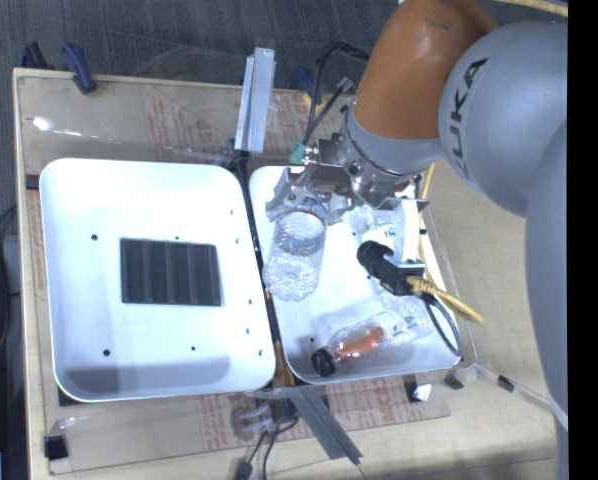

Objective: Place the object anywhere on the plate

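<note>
A dark grey ribbed rectangular plate (171,271) lies flat in the middle of the left bin (69,198). My gripper (305,206) is over the upper left part of the right bin (434,353). It is shut on the top end of a crumpled clear plastic bottle (295,260). The bottle hangs down and to the left from the gripper, its lower end reaching the rim between the two bins. The arm's orange band and grey wrist hide the back of the right bin.
A second clear bottle (364,341) with a black cap and orange contents lies on its side near the right bin's front wall. A metal bar (253,98) stands behind the bins. Blue clamps (77,65) grip the bench's back left edge.
</note>
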`<state>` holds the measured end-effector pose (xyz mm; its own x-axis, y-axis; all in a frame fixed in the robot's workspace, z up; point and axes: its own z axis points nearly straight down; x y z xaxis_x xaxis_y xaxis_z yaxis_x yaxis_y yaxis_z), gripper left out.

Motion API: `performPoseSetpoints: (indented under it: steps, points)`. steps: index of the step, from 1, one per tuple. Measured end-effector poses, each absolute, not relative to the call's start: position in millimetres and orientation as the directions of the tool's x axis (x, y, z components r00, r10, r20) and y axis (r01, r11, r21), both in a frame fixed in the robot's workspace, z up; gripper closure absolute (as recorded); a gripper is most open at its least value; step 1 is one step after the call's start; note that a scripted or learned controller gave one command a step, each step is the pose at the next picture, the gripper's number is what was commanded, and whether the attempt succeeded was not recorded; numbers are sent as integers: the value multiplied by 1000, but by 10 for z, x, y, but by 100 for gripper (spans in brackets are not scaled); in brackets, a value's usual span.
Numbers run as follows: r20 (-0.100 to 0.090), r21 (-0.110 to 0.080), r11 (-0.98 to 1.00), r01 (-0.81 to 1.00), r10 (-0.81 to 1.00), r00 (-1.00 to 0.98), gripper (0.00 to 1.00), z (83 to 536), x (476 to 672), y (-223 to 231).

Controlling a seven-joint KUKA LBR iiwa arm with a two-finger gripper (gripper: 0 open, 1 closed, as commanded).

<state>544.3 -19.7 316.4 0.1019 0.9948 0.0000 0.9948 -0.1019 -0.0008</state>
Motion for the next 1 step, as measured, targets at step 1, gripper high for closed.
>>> performPoseSetpoints:
  steps: [1]
  points:
    - [-2,-7,-178,984,984,178,100,1930,5521,105]
